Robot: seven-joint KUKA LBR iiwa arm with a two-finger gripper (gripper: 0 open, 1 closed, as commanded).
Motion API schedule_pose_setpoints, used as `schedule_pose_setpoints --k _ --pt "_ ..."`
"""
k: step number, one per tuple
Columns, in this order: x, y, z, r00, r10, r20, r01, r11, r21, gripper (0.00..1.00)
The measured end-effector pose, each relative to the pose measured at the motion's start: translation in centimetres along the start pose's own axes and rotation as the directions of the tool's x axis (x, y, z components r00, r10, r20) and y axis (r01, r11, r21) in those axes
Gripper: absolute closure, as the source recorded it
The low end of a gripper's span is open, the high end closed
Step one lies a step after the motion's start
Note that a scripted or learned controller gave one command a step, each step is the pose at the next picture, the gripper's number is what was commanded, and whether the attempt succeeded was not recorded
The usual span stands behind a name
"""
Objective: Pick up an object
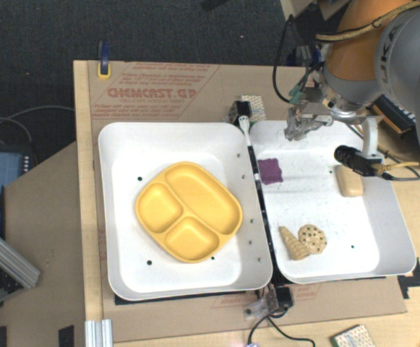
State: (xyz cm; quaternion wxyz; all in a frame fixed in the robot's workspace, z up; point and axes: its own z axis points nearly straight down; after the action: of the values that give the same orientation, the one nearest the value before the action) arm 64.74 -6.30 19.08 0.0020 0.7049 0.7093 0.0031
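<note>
Camera view: we cannot tell how the gripper (301,130) is set; it hangs over the right bin (383,223), purple block (270,170) just near-left.

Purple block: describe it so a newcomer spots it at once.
Take the bin on the view's right, beside the one with the yellow plate. A small purple block lies near its left wall, toward the far end. It alone is purple; the cookie and tan block are brownish.
</note>
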Motion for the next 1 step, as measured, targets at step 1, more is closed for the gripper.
schedule_pose_setpoints --k 1 --pt "-3.16 -1.94 -5.68 1.000 0.008 0.004 -0.008 1.000 0.000 1.00"
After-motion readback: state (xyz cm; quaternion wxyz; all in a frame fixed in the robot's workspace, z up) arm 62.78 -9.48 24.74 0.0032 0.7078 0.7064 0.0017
